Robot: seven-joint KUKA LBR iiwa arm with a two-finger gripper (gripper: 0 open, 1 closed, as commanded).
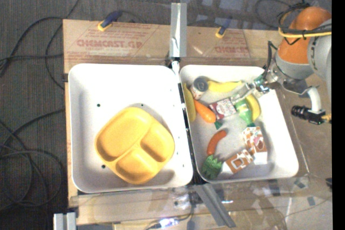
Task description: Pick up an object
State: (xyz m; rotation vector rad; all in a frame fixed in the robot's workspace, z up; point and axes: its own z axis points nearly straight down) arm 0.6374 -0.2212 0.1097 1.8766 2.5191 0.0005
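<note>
The right bin [285, 161] holds a heap of toy food. A yellow banana [222, 85] lies at its far side next to a grey round piece [200, 83]. An orange carrot [205, 111] and a dark red packet [225, 108] lie below them, with a green and yellow piece [249, 111] to their right. A red sausage [215, 141], two small printed cartons [253, 140] [240, 160] and a green piece [211, 167] sit nearer the front. My gripper [250, 90] hangs low over the banana's right end, reaching in from the bin's far right corner.
The left bin [86, 89] holds a yellow divided plate [135, 144] upside up near its front. A second slim yellow piece [190, 105] lies along the right bin's left wall. The arm's orange band [304, 21] stands beyond the right bin's far corner. Cables run over the floor behind.
</note>
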